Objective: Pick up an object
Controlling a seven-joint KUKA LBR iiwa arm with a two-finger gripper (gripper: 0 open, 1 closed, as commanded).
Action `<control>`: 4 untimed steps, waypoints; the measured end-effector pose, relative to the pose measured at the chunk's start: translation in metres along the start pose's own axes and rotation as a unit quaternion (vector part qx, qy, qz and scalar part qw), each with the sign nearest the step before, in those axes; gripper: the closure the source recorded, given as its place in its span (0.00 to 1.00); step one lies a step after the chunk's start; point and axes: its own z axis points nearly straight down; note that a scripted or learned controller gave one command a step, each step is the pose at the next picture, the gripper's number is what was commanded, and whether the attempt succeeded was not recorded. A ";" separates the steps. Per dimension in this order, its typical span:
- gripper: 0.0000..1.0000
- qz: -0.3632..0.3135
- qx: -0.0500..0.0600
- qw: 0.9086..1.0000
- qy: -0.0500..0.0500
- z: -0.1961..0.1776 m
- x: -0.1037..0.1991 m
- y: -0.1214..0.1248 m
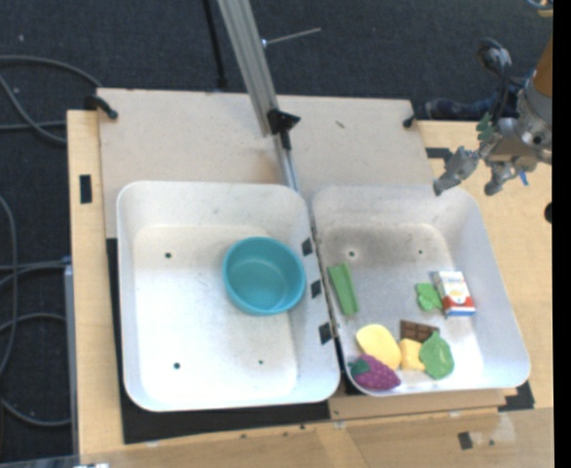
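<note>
The camera looks down at a slant on a wooden bench [198,135] with two shallow white bins side by side. The left bin [159,359] holds a teal bowl [263,275], upright, near the bin's middle and a little toward its right wall.

The right bin [490,261] holds a scatter of small things, mostly in its near half. A green stick [342,289] lies lengthwise close to the left wall. Toward the right wall a small white and red carton [454,293] stands just beside a green piece [428,295], the two touching or nearly so. Nearer the front rim sits a cluster: a yellow lump [377,344], a purple grape bunch [374,372] just in front of it against the front rim, a brown block [417,331] behind, and a green leafy piece [437,357] at the right of the group. These pieces touch or overlap one another.

The gripper [471,175] hangs at the upper right, above the far right corner of the right bin, well apart from everything in it. Its two fingers [451,175] are spread, with nothing between them. The arm's wrist [519,135] runs off to the right.

A slanted metal rail [247,47] rises from the bench behind the bins, and cables [13,76] lie on the dark floor at the left.
</note>
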 end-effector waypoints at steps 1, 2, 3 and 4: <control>0.00 0.000 0.000 1.000 -0.001 0.000 -0.001 0.000; 0.00 -0.001 0.002 1.000 -0.001 0.048 0.001 0.009; 0.00 0.002 0.002 1.000 -0.001 0.091 -0.003 0.006; 0.00 0.001 0.003 1.000 -0.001 0.136 0.003 0.007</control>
